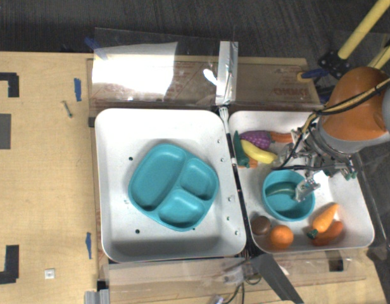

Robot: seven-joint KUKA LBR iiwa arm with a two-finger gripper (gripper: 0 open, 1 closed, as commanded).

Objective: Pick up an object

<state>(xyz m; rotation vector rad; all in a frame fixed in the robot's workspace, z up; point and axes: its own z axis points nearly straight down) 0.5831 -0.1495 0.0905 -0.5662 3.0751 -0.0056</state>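
Blue bowl (pixel 285 198), a round, smooth, plastic-looking dish with a thin rim, sat in the middle of the right bin (pixel 359 201) and looked the likeliest target, since the gripper (pixel 306 187) hung just over its right rim, low and perhaps touching it. Whether the gripper was spread or closed could not be told from this slanted view, and nothing was seen held in it, so the pick seemed not yet done: a grasp and a lift were left. Around the bowl lay toy foods, apparently of glossy moulded plastic: a curved yellow banana (pixel 258 152) and a knobbly purple piece (pixel 258 138) at the far-left corner, a tapered orange carrot (pixel 325 220) near the front right, a round orange fruit (pixel 281 236) and a small dull brown ball (pixel 261 225) touching or nearly so at the front. The left bin (pixel 113 144), matt white with rounded corners, held a teal divided plate (pixel 174 183) with three shallow wells, lying flat. The bowl's thin wall would probably suit a rim pinch; the rounded fruits looked likelier to slip.
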